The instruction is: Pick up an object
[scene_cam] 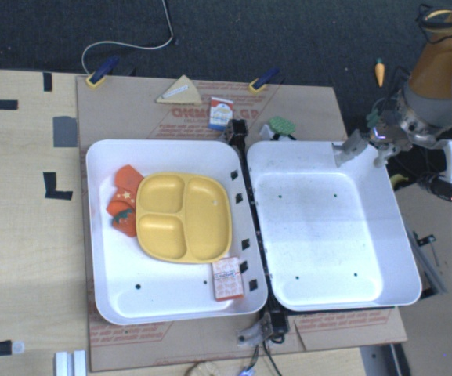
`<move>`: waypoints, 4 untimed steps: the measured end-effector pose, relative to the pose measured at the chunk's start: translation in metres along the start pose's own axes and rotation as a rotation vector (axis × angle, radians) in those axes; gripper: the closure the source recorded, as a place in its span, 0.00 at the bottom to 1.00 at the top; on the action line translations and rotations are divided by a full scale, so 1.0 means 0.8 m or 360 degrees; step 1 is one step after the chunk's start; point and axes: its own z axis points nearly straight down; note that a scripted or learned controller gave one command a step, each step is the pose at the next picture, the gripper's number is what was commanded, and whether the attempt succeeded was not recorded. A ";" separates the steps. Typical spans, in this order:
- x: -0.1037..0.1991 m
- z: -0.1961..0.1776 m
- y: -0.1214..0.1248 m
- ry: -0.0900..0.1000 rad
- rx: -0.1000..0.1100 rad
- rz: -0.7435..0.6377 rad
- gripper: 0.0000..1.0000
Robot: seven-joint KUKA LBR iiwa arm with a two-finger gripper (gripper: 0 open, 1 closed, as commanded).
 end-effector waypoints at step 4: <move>0.141 0.164 0.007 -0.0002 -0.0002 -0.0001 0.00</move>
